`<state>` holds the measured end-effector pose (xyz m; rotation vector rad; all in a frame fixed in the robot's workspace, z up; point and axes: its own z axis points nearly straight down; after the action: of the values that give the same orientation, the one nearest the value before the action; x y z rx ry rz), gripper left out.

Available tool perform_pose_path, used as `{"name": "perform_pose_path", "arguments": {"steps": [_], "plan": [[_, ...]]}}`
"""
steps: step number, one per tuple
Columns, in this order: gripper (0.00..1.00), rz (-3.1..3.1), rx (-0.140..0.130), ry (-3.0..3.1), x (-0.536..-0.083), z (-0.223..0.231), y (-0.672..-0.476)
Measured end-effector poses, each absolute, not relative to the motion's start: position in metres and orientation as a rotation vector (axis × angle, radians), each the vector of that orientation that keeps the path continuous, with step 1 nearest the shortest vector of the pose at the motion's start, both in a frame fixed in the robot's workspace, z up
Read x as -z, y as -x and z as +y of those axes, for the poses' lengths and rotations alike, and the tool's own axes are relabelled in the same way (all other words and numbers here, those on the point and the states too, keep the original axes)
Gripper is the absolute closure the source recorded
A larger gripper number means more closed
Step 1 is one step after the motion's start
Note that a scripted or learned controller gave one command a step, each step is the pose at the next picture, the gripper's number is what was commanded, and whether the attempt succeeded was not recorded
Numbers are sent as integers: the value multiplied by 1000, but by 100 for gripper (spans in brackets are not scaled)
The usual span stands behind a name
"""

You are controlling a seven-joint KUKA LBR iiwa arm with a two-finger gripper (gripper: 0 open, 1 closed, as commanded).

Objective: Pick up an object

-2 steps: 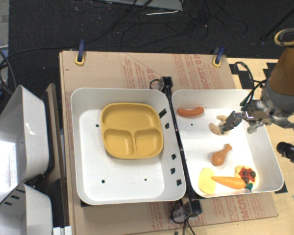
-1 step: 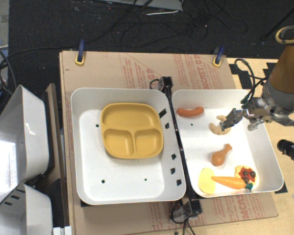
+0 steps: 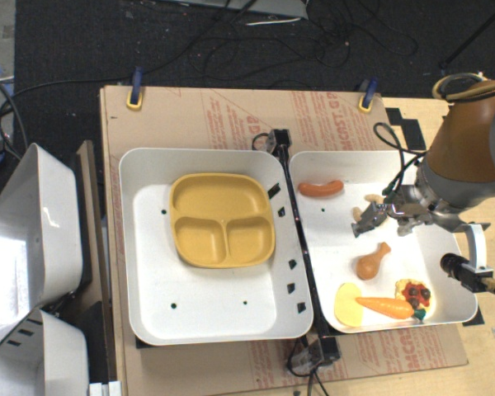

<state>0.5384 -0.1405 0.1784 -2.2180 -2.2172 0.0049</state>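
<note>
Two bins are sitting side by side on the table [image 3: 198, 114]. In the left bin [image 3: 140, 304] we are seeing a yellow divided plate [image 3: 223, 219], lying toward twelve o'clock. In the right bin [image 3: 330, 167] the candidates are spreading out: a sausage [image 3: 321, 189] at eleven o'clock, a drumstick [image 3: 373, 261] at centre, and a carrot [image 3: 384, 307] across a yellow disc [image 3: 346, 304] at six o'clock beside a pizza slice [image 3: 414, 294]. The end effector [image 3: 368, 218] is hovering just above the drumstick, likely lining up on it; we are seeing nothing between its fingers, and their spread we cannot tell.
</note>
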Motion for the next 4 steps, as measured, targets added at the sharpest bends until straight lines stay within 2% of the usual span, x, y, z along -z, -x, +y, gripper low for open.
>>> {"name": "perform_pose_path", "arguments": {"steps": [1, 2, 3, 4], "plan": [[0, -2215, -6, 2219, -114, -140, -539], [0, -2220, -1, 2222, -91, -139, -539], [100, -2218, 0, 2224, -102, -139, -539], [100, -2228, 5, 2223, -162, -142, -548]]}}
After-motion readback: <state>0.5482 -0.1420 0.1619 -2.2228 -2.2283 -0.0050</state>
